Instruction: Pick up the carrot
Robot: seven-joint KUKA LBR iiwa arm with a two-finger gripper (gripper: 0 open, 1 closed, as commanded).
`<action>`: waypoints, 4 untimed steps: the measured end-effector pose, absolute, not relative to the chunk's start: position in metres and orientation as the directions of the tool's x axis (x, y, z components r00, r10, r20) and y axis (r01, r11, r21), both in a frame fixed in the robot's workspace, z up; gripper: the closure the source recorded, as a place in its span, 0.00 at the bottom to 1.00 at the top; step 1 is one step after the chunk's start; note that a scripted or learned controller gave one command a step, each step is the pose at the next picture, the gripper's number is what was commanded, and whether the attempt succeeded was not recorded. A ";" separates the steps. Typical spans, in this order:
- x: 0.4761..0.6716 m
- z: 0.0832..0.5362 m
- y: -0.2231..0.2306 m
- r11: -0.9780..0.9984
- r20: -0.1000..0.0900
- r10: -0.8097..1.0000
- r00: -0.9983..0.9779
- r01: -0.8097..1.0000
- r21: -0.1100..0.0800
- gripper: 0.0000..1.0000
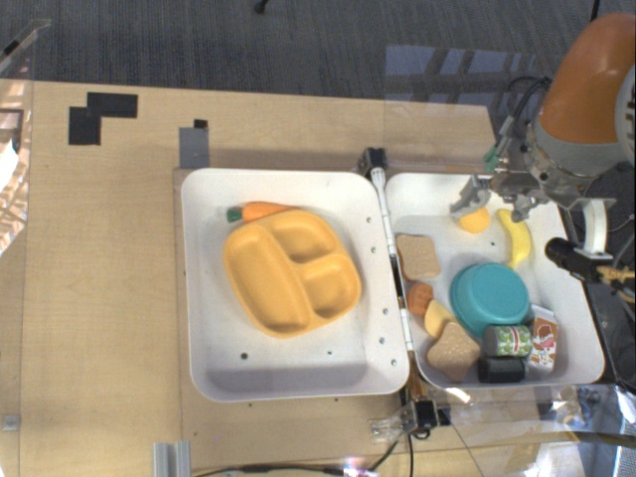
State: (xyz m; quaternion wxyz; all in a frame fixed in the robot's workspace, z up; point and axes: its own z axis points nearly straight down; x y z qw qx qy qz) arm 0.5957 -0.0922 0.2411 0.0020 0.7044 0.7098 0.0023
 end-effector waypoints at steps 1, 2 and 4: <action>0.594 0.351 -0.168 -0.134 -0.005 0.991 0.134 0.991 0.018 0.00; 0.589 0.223 -0.170 0.014 0.001 1.000 -0.014 1.000 -0.003 0.00; 0.675 0.092 -0.190 -0.130 0.007 0.992 0.130 0.991 0.014 0.00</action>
